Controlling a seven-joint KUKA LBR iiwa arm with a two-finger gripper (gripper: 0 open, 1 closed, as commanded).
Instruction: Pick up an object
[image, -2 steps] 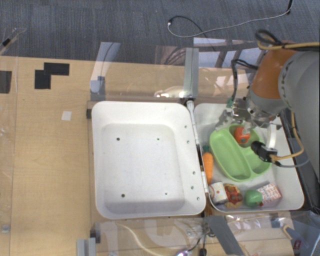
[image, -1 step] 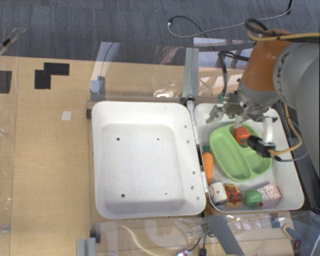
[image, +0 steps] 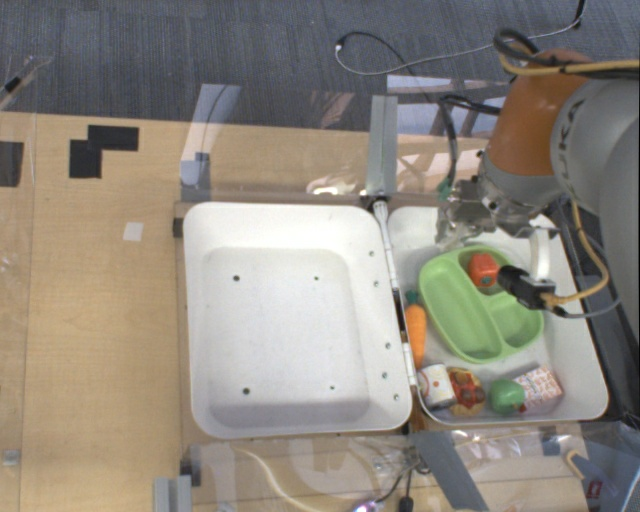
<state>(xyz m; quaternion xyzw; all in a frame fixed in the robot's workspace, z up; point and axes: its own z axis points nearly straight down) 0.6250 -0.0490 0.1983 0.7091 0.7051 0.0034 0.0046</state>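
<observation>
The right bin (image: 570, 345) holds a green two-part dish (image: 478, 312) with a small red and orange item (image: 484, 268) in its back section. An orange carrot (image: 416, 332) lies along the bin's left wall. At the front sit a small round can (image: 435, 383), a red-brown packet (image: 466, 390), a green ball-like fruit (image: 506, 397) and a red and white box (image: 541, 385). My gripper (image: 466, 226) hangs over the bin's back left corner, just behind the dish and left of the red item, with the wrist hiding its tip.
The left bin (image: 285, 320) is a bare white tray beside the right one. A metal divider post (image: 379, 150) stands behind the seam between the bins. Cables (image: 545, 290) loop from the wrist over the dish's right side. The arm covers the back right.
</observation>
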